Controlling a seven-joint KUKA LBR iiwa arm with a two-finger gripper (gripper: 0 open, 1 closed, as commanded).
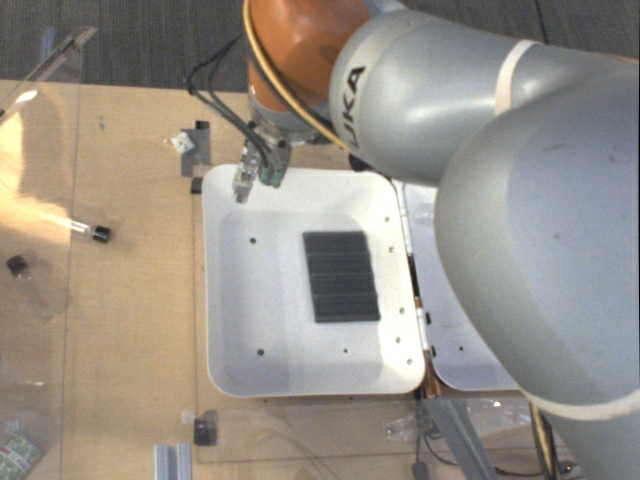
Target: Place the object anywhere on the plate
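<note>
Worktop (110, 348) oddments lie off to the left. The gripper (257, 180) hangs over the left bin's (235, 368) far corner, fingers parted around nothing. Dropping there, I'd guess it clips the rim. The dark ridged slab (341, 276) lies flat mid-bin, well apart.

Dark grey, nearly black rectangular plate (341, 276) lies flat on the floor of the left white bin (240, 308), right of the bin's centre and nearer its right wall than its left. Its top face shows several parallel ridges or slats running across the short way; the long side runs roughly front to back in the camera view, turned slightly off the bin's edges. A small object with a green patch (271, 175) sits at the arm's tip above the bin's far left corner, well apart from the plate; too small to identify.
</note>
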